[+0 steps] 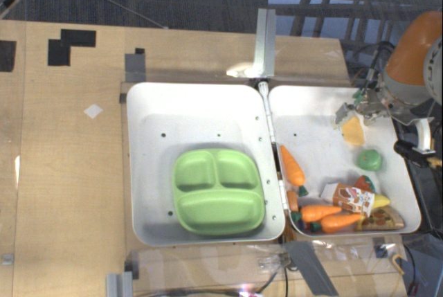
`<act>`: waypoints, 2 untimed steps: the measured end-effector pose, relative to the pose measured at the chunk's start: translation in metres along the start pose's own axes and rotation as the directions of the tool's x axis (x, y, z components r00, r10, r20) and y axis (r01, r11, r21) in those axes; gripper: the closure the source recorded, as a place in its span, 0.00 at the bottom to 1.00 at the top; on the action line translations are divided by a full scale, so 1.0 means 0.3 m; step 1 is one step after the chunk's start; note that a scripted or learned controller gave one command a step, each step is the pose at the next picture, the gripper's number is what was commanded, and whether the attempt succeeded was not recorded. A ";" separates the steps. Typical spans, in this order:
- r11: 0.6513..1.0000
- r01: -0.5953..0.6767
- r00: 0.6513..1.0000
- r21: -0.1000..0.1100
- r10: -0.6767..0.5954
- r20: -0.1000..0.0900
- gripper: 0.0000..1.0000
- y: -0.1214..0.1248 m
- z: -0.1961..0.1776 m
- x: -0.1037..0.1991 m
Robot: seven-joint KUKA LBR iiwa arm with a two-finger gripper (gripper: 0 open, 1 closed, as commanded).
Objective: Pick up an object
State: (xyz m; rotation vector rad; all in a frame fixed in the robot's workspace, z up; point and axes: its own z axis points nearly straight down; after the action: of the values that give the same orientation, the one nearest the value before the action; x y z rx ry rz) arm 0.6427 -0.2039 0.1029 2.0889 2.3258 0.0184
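1. Camera view, right bin (311,98): a pale yellow wedge like a piece of toy cheese (354,131) lies near the bin's upper right, directly below the gripper (356,111).
2. Whether the gripper touches the wedge cannot be told, nor whether it is parted or closed; nothing can be seen held in it.
3. The grey arm with its orange band (414,53) reaches in from the right edge above that bin.
4. Just below the wedge sits a small green round toy (370,160), apart from it.
5. Along the bin's lower edge lie toy carrots: one slanted by the left wall (291,166), two more lying flat (331,216), near a small printed carton (354,199) and a yellow piece (381,202).
6. The left bin (159,109) holds a green divided plate (219,190) with three compartments, set toward its lower middle.
7. Both bins rest on a wooden bench (62,171).
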 end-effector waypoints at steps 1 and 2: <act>0.998 0.056 0.998 0.009 -0.056 -0.001 0.00 -0.024 0.046 0.004; 0.998 0.058 0.998 -0.003 -0.058 0.002 1.00 -0.009 -0.006 0.006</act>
State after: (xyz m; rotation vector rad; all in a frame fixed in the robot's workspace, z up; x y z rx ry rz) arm 0.6400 -0.2024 0.1047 2.0187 2.3824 0.0197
